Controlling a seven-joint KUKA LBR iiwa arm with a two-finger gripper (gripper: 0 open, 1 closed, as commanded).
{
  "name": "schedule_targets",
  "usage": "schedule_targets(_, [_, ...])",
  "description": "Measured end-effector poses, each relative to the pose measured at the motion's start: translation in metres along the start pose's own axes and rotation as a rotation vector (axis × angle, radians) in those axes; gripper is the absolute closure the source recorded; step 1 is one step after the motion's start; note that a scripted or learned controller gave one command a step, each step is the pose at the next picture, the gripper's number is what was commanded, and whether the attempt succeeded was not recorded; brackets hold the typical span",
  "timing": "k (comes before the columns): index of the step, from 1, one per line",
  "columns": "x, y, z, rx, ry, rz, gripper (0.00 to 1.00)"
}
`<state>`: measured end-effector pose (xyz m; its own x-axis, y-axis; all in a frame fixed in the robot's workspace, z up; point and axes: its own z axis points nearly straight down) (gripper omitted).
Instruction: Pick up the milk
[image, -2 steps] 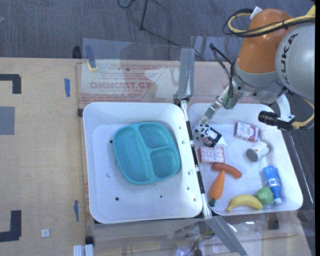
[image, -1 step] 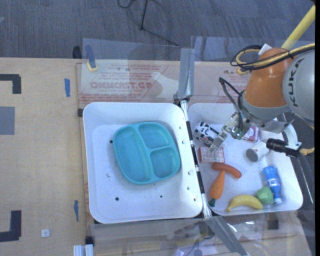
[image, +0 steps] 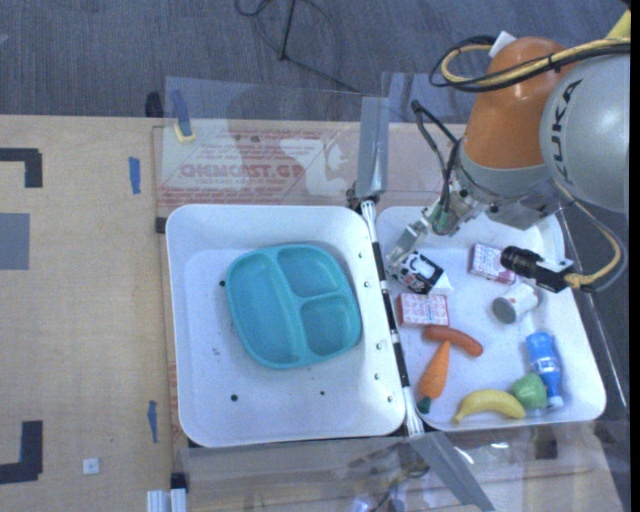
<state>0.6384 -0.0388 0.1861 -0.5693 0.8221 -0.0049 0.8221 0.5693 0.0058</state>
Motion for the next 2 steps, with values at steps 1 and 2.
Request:
schedule_targets(1, [-0.0506, -0.0681, 0.0871, -0.005, -0.007, 0.029, 0.0])
schedule_targets(2, [-0.0506, -0.0682, 0.0871, -0.005, -0.007, 0.03, 0.0])
